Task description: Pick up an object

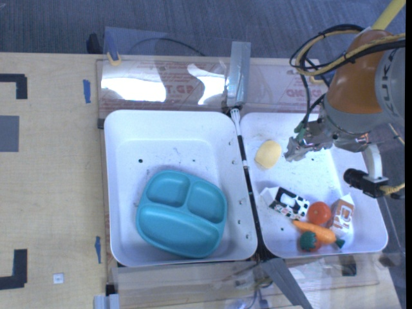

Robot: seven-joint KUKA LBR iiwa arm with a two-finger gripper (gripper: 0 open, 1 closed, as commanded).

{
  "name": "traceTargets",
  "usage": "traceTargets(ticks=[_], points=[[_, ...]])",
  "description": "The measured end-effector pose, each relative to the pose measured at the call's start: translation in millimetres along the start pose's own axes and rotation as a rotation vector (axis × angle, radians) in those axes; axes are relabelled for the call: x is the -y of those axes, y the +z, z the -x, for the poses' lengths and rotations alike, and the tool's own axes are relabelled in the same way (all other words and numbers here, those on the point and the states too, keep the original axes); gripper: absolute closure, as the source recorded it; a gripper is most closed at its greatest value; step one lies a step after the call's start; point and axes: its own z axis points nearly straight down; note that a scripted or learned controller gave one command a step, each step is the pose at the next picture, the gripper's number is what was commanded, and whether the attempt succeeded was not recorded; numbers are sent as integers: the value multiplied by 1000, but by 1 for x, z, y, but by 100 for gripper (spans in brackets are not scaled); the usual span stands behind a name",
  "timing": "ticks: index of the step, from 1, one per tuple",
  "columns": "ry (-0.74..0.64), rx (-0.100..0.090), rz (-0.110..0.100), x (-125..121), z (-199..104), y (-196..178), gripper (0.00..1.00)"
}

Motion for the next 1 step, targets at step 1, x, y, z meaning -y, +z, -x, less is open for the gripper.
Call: traceTargets(ticks=[1], points=[[-490,4,2,17,43,-171,100]])
